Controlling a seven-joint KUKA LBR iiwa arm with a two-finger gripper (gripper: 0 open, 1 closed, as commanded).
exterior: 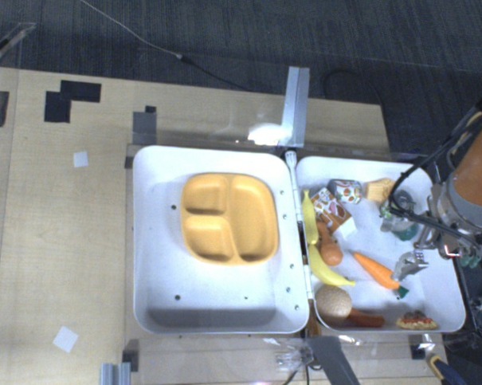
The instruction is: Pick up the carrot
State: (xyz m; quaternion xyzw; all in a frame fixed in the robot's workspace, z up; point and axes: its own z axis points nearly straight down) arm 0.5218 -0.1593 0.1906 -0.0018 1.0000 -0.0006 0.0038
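Nearest the camera, along the front wall of the right bin (451,320), a pizza slice (416,320), a dark red sausage (366,318) and a round brown potato (333,301) are seen lying in a row; just behind them the carrot (374,269) is found on the bin floor, slanted, its narrow end pointed toward the banana (322,255) and its green-tipped end lying at the right; the gripper (409,265) is seen at that green end, very close or perhaps touching, but the carrot is not seen between its fingers, and whether they are spread or closed cannot be told from this slant; the step in hand is judged to be the approach, with the grasp not yet made; the next move is thought to call for the gripper to be brought over the carrot's thicker middle, turned across its long axis and lowered, since a hold at the tip would likely slip; farther back a small printed carton (330,207), a patterned can (345,191) and a wedge of cheese (377,188) are crowded together, clear of the carrot; in the left bin (155,240) a yellow divided plate (226,217) is set.
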